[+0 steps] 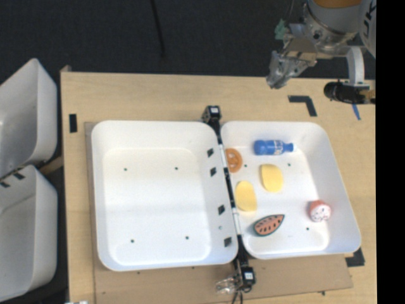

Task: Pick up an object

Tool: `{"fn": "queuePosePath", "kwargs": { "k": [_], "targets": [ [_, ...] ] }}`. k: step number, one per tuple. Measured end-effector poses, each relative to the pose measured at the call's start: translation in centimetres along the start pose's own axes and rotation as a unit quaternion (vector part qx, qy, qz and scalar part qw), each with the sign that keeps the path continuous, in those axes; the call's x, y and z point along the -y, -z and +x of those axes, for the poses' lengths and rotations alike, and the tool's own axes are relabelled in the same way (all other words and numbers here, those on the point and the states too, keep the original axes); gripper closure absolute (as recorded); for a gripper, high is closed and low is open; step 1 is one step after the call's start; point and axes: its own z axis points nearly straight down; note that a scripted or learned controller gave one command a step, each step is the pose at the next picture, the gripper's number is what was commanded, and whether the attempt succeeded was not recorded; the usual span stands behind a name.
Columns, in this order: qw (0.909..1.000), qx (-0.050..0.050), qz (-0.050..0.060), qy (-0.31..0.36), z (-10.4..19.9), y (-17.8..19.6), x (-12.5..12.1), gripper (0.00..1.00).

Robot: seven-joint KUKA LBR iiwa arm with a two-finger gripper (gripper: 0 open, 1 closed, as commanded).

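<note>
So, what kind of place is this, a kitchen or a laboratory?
Most likely a robotics lab, not a kitchen: a robot arm hangs over a wooden bench with two white bins, and the right one holds small toys such as a blue bottle.

Grey arm with orange band at upper right, gripper [278, 78] pointing downward, raised high.

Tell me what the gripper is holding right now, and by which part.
Nothing is held. The gripper hangs above the bench beyond the right bin, with no object between its fingers; the toys all lie in that bin.
</note>
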Motion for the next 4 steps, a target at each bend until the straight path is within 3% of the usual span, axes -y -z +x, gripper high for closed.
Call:
{"fn": "queuePosePath", "kwargs": {
  "k": [2, 3, 4],
  "targets": [
    [1.0, 0.002, 0.002, -0.005, -4.3, 6.5, -0.8, 1.0],
    [0.9999, 0.0, 0.011, -0.002, -0.5, -6.7, -0.3, 1.0],
    [1.0, 0.0, 0.002, -0.002, -0.5, -3.5, -0.7, 1.0]
  ]
}}
